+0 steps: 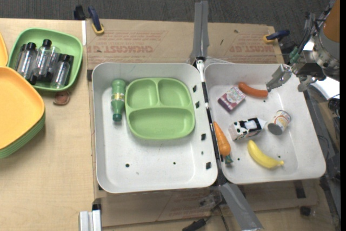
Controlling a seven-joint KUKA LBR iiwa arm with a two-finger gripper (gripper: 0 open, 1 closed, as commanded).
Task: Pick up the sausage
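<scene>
The sausage (253, 90) is lying near the right bin's (308, 167) 12 o'clock rim. The gripper (278, 78) is hovering at its 3 o'clock end; how wide it stands, I cannot tell. Bare floor is lying open at the sausage's 6 o'clock.

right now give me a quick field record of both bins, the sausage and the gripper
left bin: shallow white bin holding a green three-compartment plate and a green bottle lying beside the plate
right bin: shallow white bin holding the items below
target: orange-red sausage, near the far side, lying free
other items: pink packet, black-and-white carton, small can, yellow banana, orange carrot at the bin's left wall
gripper: two-finger gripper close beside the sausage's right end
</scene>
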